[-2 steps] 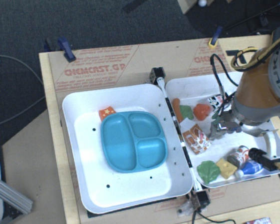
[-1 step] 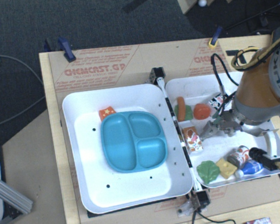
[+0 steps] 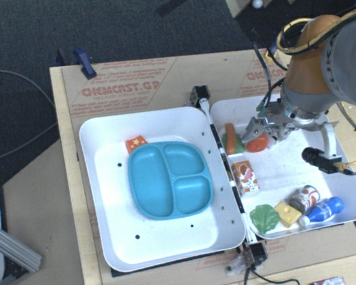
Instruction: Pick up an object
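- From the overhead camera I see my gripper low in the right bin, near that bin's far-left corner.
- A red-orange object sits right at the fingertips; I cannot tell whether the claw is apart or clamped on it.
- Just left of that red-orange object, against the right bin's left wall, lies a carrot-like piece with a green end.
- Nearer the camera along the same wall rests a small printed packet.
- In the right bin's near edge I see a green leafy piece, a yellow block, a red-and-white can and a blue bottle, clustered together.
- The left bin holds a blue divided plate, with a small red-orange piece just beyond the plate's far-left corner.
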`<action>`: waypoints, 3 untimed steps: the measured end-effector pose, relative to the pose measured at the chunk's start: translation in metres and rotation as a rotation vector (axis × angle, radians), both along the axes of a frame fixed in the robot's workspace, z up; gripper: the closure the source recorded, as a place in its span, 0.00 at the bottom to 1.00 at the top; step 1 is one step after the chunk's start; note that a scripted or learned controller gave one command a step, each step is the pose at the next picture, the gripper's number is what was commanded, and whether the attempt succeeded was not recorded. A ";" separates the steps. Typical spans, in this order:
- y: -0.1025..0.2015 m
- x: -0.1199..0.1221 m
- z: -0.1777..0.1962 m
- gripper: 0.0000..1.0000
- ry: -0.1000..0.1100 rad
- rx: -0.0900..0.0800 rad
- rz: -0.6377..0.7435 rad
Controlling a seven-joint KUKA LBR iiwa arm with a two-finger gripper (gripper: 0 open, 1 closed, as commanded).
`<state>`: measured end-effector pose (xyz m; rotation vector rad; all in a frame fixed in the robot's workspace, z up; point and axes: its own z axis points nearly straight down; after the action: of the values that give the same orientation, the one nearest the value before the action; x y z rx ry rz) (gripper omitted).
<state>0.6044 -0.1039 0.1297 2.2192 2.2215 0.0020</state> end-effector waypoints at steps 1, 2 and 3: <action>0.002 0.034 -0.026 0.00 -0.021 -0.007 0.002; 0.001 0.025 -0.031 0.00 -0.039 -0.012 0.004; 0.004 0.026 -0.031 0.00 -0.037 -0.016 0.001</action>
<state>0.6302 -0.1001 0.0986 2.1920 2.1960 0.0253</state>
